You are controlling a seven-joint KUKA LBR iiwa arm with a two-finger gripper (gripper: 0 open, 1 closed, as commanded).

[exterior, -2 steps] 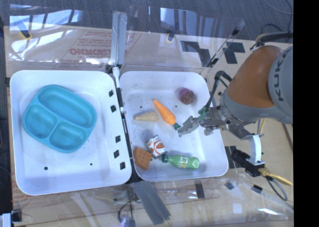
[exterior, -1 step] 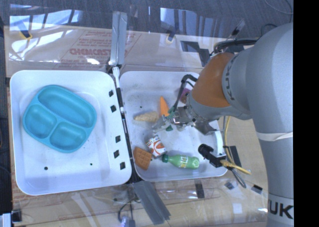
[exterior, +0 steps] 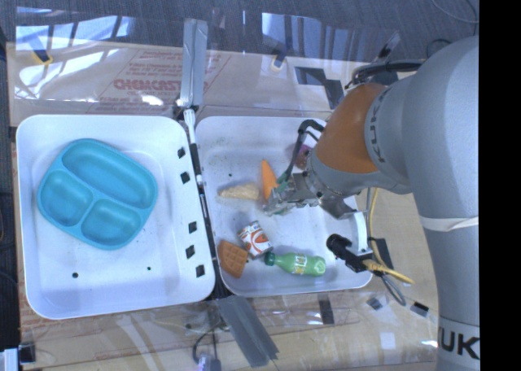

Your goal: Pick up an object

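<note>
My pincer (exterior: pixel 281 196) is down inside the right bin (exterior: pixel 213 143), near its middle, and my own wrist covers so much of it that I cannot tell how it stands or whether it has hold of anything. Just at its eleven o'clock lies an orange carrot (exterior: pixel 268 178), close enough that I cannot say whether we touch. At nine o'clock from me, near the carrot's lower end, lies a pale yellow corn cob (exterior: pixel 239 192).

Toward seven o'clock sits a small can (exterior: pixel 254 238) with a white and orange label; its print is too small for me to read. Touching it on the far side, near the bin's lower left corner, is a brown waffle (exterior: pixel 232 258). At six o'clock lies a green bottle (exterior: pixel 296 263) on its side, with a label I cannot read.

Well off at nine o'clock, the left bin (exterior: pixel 49 288) holds a blue divided plate (exterior: pixel 97 191). Beyond both bins, at about eleven o'clock, a clear sheet (exterior: pixel 146 80) carries faint red writing that I cannot make out. At five o'clock my arm's base (exterior: pixel 461 345) shows the letters "UK".
</note>
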